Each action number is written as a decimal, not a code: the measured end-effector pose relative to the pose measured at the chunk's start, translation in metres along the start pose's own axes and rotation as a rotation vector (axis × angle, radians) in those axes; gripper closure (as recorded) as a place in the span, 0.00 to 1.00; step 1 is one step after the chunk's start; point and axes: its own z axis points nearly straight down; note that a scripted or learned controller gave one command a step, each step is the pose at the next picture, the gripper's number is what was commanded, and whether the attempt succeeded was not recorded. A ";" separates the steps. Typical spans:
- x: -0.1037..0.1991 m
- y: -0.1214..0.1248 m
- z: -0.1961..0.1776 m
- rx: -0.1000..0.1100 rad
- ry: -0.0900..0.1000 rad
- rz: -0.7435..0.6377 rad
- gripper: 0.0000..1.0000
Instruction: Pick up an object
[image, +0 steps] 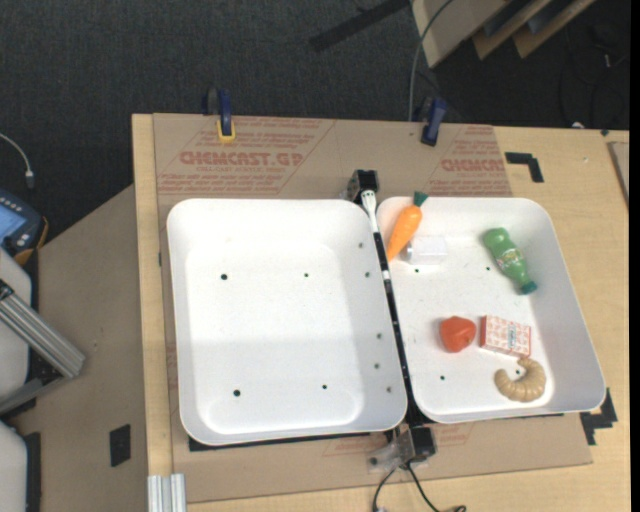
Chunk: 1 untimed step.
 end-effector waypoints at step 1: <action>0.000 0.001 -0.011 -0.006 -0.004 -0.001 1.00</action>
